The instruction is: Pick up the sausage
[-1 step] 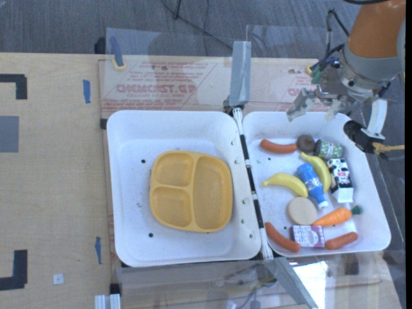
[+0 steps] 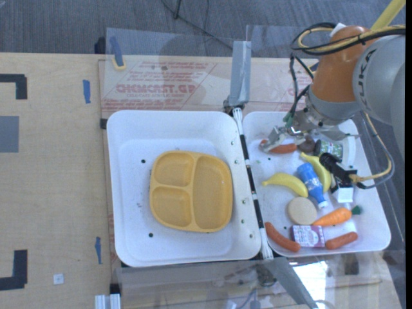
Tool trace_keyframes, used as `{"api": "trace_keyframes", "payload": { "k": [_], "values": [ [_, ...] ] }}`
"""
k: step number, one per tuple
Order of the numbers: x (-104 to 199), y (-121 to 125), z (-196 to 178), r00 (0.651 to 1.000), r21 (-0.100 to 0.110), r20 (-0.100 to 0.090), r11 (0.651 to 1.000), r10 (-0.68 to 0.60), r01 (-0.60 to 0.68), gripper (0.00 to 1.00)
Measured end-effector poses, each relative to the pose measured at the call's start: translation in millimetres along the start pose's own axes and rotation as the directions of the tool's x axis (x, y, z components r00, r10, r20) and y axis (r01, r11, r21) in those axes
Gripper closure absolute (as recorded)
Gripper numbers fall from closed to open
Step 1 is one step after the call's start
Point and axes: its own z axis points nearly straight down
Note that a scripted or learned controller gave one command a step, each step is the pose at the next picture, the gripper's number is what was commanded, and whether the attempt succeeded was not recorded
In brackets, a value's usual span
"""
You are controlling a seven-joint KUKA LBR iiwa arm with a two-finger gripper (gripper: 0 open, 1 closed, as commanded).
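arm [image 2: 360, 63] enters from 2 o'clock, cut off by the frame edge. left bin [image 2: 129, 140] holds yellow tray [image 2: 191, 190]. gripper [image 2: 283, 136] sits just above a sausage [image 2: 281, 149] at right bin's 11 o'clock; its state cannot be determined. second sausage [image 2: 281, 237] lies at 7 o'clock.

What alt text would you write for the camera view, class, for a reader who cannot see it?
A grey robot arm reaches into the right bin, its pincer just above a sausage among toy foods including a banana and carrot. The left bin holds a yellow divided plate.
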Motion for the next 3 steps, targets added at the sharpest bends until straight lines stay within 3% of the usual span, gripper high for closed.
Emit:
{"api": "trace_keyframes", "payload": {
  "k": [1, 2, 3],
  "values": [
    [0, 7, 34, 0.999, -0.006, 0.002, 0.999, -0.051, 0.051, 0.00],
    [-2, 8, 22, 0.999, -0.011, 0.006, 0.999, -0.049, 0.049, 1.00],
    [-2, 8, 22, 0.999, -0.011, 0.006, 0.999, -0.049, 0.049, 0.00]
  ]
}}
